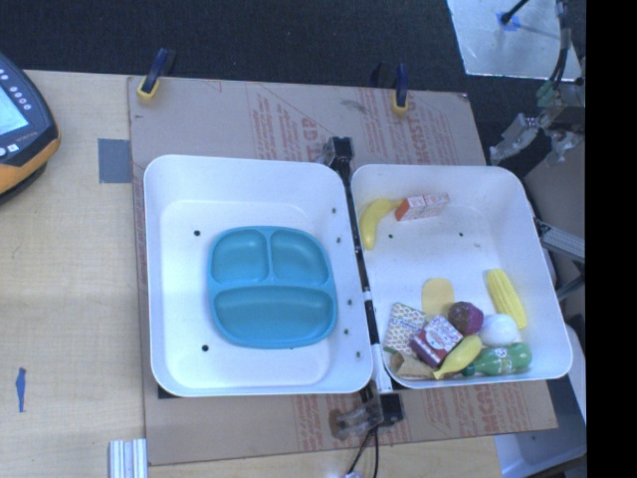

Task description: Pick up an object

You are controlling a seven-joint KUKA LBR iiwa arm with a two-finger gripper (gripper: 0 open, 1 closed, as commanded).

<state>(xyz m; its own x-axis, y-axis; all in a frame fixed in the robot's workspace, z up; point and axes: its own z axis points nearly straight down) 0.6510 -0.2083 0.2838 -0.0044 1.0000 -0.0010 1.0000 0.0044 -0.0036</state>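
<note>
Left bin [169, 267]: blue divided plate [272, 288], lying centred.
Right bin [532, 227]: banana [372, 220], small carton [422, 206], corn cob [505, 298]; other toy foods heaped at near edge.
Tabletop [70, 297]: carries both bins.

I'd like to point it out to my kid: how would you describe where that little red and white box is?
Look in the right bin, along its far wall. The small box lies there beside a banana, apart from the heap of toy food at the near end. It is the one flat-sided thing up there.
</note>
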